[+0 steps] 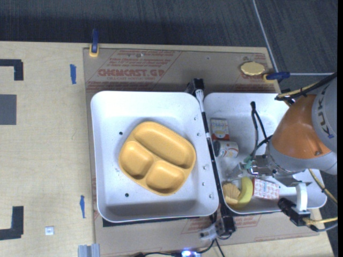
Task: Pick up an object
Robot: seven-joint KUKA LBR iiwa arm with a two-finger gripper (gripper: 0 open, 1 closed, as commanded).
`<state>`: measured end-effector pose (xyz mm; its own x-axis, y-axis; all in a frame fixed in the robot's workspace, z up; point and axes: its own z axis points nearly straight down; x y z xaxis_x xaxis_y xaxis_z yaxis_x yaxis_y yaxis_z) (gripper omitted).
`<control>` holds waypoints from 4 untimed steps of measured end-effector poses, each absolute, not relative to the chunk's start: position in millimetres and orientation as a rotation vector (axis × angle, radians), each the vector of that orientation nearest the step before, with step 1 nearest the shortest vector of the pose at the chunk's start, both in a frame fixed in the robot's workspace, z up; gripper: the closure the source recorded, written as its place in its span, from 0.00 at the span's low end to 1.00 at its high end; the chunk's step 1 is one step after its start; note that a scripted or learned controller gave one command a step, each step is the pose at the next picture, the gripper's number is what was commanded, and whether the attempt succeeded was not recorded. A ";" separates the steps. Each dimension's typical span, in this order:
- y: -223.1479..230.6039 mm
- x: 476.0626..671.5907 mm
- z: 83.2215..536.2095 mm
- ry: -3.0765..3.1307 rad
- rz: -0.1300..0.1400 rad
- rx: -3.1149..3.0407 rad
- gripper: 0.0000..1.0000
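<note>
Gripper (247, 167): low in right bin (236, 103), finger state cannot be told. Banana (246, 190): curved, yellow, smooth, just below gripper at bin's near edge. Packet (265, 188): flat, red-and-white, beside banana. Carton (220, 128): small, white, farther back. Left bin (107, 143): glossy yellow three-compartment tray (156, 157), rounded, moulded.

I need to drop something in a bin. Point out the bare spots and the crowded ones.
Left bin: bare floor rings the yellow tray, widest along the left wall and near edge. Right bin: a bare strip along the far wall, above the small carton. Its near half is crowded: banana, packets and the arm.
</note>
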<state>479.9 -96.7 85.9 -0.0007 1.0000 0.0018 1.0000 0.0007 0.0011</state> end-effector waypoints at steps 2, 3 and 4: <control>-97.4 481.8 96.6 -2.225 -0.007 -2.226 0.00; -97.2 483.1 106.6 -2.228 -0.010 -2.228 1.00; -97.2 483.1 106.6 -2.228 -0.010 -2.228 0.00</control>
<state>483.1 -97.2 106.6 0.0002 1.0000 -0.0021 0.9999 -0.0002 0.0113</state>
